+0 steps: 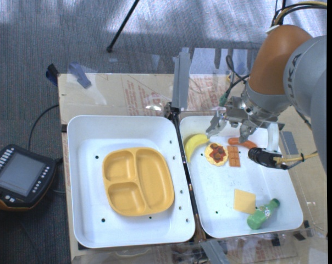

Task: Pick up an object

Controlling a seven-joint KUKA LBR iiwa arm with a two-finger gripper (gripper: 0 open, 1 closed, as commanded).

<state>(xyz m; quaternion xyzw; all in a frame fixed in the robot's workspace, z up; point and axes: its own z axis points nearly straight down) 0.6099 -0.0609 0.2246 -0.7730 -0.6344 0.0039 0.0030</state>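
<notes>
From above, the grey arm with its orange band (281, 54) is reaching in from the right and hanging over the far end of the right bin (210, 213). Its gripper (232, 128) is hovering with the jaws spread and nothing between them, just above the toy food. Right below and beside the jaws, a banana (194, 144), a small pizza (216, 154), a bacon strip (233, 155) and a carrot (242, 143) are lying close together. Nearer the front of that bin, a cheese slice (244, 201) is lying just beside a green bottle (262, 214) on its side. The left bin (83, 202) is holding a yellow divided tray (137, 180). A teach pendant (20, 175) is sitting off the surface's left edge.
</notes>
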